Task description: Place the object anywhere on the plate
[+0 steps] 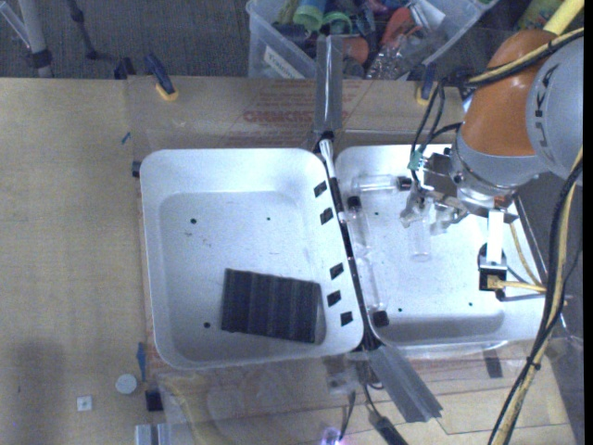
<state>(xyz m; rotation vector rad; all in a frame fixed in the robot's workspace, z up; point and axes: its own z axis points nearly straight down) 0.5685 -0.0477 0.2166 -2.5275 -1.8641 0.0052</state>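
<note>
A dark ribbed rectangular plate (270, 306) is seen lying flat in the left bin (176, 188), near its front wall. The gripper (428, 213) is poised over the right bin (463, 304); whatever it may hold cannot be told.

A rounded grey arm (556, 91) is seen at 2 o'clock, ringed by a broad orange band (505, 100). Below the band a grey wrist flange is fitted. Black cables (428, 123) are looped beside it at 9 o'clock, and yellow cables (528, 287) are trailed at 5 o'clock.
</note>
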